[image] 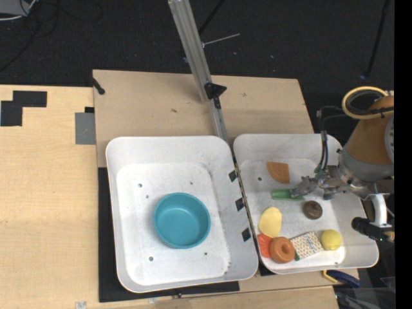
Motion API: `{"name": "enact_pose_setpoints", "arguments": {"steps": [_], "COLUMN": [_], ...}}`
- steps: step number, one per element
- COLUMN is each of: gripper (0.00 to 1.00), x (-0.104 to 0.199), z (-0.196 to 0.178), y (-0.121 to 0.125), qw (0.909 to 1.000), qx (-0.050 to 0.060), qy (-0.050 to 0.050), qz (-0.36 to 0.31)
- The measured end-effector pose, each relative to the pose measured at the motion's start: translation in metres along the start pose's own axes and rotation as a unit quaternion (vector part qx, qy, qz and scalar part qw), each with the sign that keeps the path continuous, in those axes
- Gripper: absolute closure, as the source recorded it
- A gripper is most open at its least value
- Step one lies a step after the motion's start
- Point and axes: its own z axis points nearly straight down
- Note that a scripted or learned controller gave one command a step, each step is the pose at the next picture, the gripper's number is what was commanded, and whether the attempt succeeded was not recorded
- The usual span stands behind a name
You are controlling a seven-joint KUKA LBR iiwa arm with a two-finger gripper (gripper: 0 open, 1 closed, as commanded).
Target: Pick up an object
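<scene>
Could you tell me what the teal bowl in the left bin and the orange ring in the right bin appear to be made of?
The teal bowl looks like moulded plastic: uniform colour, smooth walls, soft sheen on the rim. The orange ring looks matte and slightly soft, perhaps foam or rubber, though hard plastic cannot be ruled out at this resolution.

Arm (pixel 372 148) cut off at the right edge, tool (pixel 308 187) too small and dark to read its fingers, red item (pixel 263 243) partly hidden behind orange ring (pixel 282 249), green stick (pixel 281 194) partly covered by the tool
</scene>
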Motion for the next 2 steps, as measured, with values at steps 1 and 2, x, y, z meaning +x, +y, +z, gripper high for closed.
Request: {"name": "enact_pose_setpoints", "arguments": {"steps": [1,2], "gripper": [1.0,1.0], "x": [-0.001,-0.006], "z": [-0.013,-0.071], "y": [0.001,0.009], "qw": [1.0,1.0], "qx": [-0.003,-0.003], "qy": [-0.001,-0.001], "qz": [0.0,0.0]}}
